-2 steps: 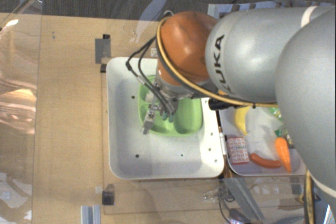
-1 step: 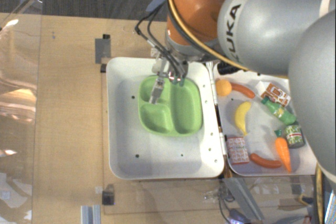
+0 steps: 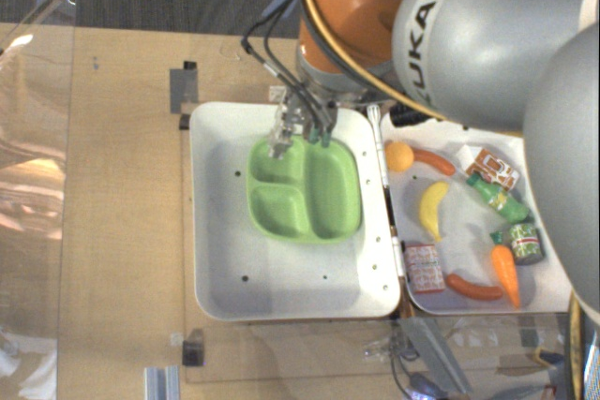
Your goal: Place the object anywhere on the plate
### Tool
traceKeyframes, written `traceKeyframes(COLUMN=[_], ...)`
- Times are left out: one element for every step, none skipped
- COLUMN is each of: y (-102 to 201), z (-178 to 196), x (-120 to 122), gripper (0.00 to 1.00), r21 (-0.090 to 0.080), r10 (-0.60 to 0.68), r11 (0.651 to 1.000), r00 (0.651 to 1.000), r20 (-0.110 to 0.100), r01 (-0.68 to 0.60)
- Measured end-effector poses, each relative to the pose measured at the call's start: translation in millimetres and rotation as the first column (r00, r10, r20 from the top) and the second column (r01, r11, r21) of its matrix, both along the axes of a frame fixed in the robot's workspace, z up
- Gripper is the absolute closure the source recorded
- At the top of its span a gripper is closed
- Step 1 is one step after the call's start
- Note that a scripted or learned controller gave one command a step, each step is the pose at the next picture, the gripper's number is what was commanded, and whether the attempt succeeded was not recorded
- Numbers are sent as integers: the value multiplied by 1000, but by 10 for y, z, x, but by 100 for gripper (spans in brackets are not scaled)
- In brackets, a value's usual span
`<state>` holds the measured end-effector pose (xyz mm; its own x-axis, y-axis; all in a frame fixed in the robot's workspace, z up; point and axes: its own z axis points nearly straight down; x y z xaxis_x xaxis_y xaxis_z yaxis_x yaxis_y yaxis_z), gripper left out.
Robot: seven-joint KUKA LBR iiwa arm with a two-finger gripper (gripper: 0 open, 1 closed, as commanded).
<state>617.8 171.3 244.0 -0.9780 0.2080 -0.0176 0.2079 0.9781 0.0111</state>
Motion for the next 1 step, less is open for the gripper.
traceKeyframes(y=[2], z=[221], x=[-752], gripper=[100], r21=[-2], r10=[-192], r11=[981], r00=[981], r20=[-11], r01=[192])
